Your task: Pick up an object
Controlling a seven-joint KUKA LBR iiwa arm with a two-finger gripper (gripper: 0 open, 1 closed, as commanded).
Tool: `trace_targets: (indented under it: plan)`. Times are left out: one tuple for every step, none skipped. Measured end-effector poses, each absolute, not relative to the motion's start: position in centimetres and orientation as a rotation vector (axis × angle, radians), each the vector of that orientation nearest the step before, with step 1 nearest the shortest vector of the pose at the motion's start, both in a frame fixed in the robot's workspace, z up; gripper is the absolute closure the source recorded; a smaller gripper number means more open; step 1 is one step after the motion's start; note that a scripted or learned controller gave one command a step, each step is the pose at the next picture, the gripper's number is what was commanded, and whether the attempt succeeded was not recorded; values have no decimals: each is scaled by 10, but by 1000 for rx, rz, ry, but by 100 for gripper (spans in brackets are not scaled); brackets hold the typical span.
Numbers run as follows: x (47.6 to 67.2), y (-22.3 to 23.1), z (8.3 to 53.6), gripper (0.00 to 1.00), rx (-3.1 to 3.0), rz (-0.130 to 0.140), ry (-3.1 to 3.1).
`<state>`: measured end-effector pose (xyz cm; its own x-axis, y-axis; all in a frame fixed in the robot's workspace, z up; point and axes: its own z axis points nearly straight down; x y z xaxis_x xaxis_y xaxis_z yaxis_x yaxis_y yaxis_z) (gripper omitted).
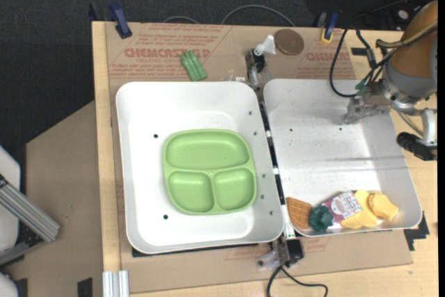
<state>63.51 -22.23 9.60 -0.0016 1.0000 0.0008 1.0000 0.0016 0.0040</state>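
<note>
Toy food heap sits in the near corner of the right bin: waffle-brown wedge, dark green lump, pink-white packet, yellow pieces. The heap's long axis runs left-right along the near wall. Green divided tray lies flat in the left bin. Gripper is over the right bin's far right, well apart from the heap; can't tell its grip state
</note>
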Motion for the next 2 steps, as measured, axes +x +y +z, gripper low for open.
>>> trace_targets:
  plan:
    - [636, -222, 106, 100, 2217, 8, 2219]
    - [636, -223, 117, 100, 2215, 11, 2216]
